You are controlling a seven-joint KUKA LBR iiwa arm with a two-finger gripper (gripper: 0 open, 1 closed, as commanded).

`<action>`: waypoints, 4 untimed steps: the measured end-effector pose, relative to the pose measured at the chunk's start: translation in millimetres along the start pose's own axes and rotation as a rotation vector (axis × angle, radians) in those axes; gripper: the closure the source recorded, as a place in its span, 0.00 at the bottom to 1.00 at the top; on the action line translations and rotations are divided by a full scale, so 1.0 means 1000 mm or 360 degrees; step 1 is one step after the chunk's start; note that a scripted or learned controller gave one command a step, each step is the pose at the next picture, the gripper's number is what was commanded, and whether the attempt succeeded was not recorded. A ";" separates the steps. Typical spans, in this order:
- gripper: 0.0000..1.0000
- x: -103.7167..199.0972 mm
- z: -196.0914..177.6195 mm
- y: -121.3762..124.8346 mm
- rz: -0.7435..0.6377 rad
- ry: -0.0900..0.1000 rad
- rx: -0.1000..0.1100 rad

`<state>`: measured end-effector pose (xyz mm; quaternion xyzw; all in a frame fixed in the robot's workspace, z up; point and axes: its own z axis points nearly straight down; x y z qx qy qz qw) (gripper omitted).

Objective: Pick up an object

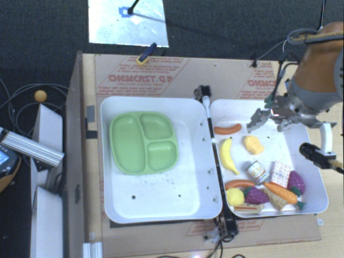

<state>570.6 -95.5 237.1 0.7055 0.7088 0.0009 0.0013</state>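
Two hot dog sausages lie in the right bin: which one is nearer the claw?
The upper sausage, lying bare near the bin's far-left corner, left of the claw. The other sausage sits lower, among the crowded toys beside the lemon.

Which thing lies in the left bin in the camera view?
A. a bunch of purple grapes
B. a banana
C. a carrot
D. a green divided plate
D: the green divided plate lies alone in the left bin, while the banana, the carrot and the purple grapes all lie in the right bin.
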 end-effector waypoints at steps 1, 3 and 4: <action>0.00 -0.016 0.087 -0.050 0.0005 0.0001 0.0006; 1.00 -0.021 0.142 -0.046 0.0002 0.0001 -0.0002; 1.00 0.053 0.052 0.006 0.0001 0.0003 -0.0001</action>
